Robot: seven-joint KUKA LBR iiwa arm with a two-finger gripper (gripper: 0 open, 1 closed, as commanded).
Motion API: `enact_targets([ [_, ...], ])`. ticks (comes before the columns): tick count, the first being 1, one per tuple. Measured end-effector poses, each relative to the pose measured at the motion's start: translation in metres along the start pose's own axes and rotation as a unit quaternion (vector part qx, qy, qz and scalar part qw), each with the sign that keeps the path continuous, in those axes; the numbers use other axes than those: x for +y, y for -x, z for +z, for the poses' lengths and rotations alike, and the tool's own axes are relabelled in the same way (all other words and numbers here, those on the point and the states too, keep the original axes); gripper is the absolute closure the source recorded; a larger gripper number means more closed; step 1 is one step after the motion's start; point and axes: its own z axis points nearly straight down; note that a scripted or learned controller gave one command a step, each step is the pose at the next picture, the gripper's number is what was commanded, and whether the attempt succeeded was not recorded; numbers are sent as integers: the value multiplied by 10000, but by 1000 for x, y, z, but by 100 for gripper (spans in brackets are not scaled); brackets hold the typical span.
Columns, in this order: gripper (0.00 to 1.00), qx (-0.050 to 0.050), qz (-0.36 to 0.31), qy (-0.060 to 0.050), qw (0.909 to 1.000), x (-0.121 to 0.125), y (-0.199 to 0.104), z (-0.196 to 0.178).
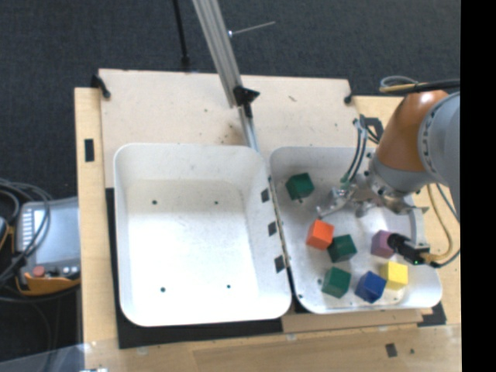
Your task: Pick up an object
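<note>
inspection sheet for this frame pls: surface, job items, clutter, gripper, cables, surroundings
Surface: bench bears left bin and right bin, side by side.
Job's things: in the right bin, three green blocks, orange block, purple block, blue block, yellow block.
Clutter: nothing seen.
Gripper: gripper over the right bin, nothing visibly held.
Cables: cables along the arm.
Surroundings: metal rail, pendant at left.

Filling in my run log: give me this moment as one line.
arm: over right bin | gripper: above blocks, holding nothing seen | nearest: orange block | left bin: no blocks
</note>
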Motion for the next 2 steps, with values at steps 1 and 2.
enact_targets([
  [1,100,6,26,22,10000,1,1,-12],
  [2,100,4,12,38,10000,2,4,-77],
])
